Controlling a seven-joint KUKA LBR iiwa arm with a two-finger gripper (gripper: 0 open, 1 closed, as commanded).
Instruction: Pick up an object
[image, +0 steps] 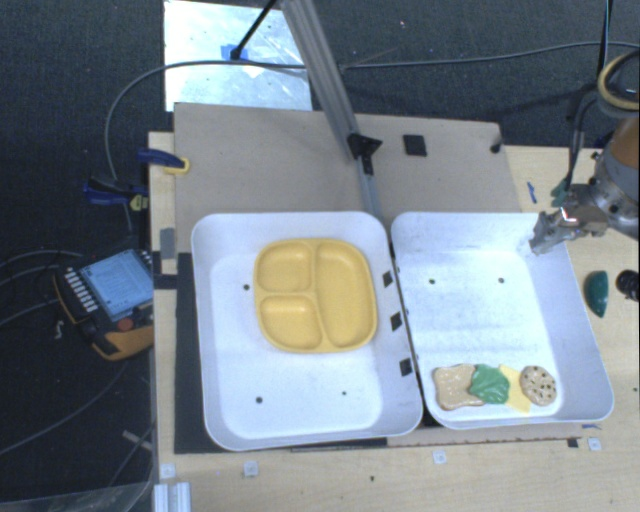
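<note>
**Pick not yet started — gripper at the rim, nothing lifted**

I logged the arm reaching in from the right, with the gripper (549, 236) sitting over the upper right rim of the right bin (480, 290). At this angle and size I could not tell what state the tool was in, and I saw nothing hanging from it or caught at its tip.

I took the right bin as my landmark. All the candidate objects lay along its near wall, in the lower right corner, well apart from the gripper: a tan bread-shaped piece (456, 386), a green leafy piece (490, 384) touching it on its right, a yellow piece (517, 390) partly tucked under the green one, and a round speckled cookie (538, 384) at the end of the row. They were packed close, several touching or overlapping. The rest of that bin's floor was bare.

To the left of the right bin, the second bin (230, 400) held a yellow divided plate (315, 295) lying flat near its middle.

My read: no part of the pick was done. What remained was the whole job: travel down toward the near corner, settle over one piece, close on it, lift. I judged the cookie the easiest target, being the outermost.
</note>
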